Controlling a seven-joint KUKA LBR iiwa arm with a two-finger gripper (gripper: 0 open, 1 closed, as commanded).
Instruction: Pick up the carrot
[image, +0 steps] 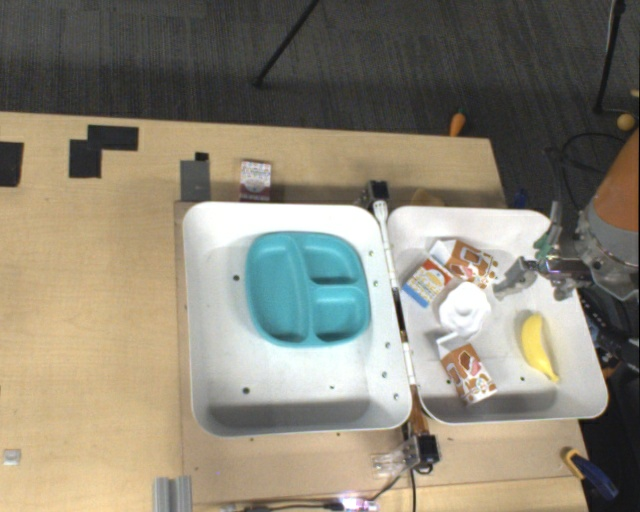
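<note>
At the right edge of the frame the gripper (535, 270) hangs over the right bin (575, 400), its two fingers spread open with nothing between them, near a yellow banana (538, 346). I cannot pick out the carrot among the cartons (468, 372). A teal tray (305, 287) sits in the left bin (215, 390).

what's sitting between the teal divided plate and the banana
In the camera view, between the teal plate and the banana lie the bins' adjoining walls, then a white cup among small cartons.
</note>
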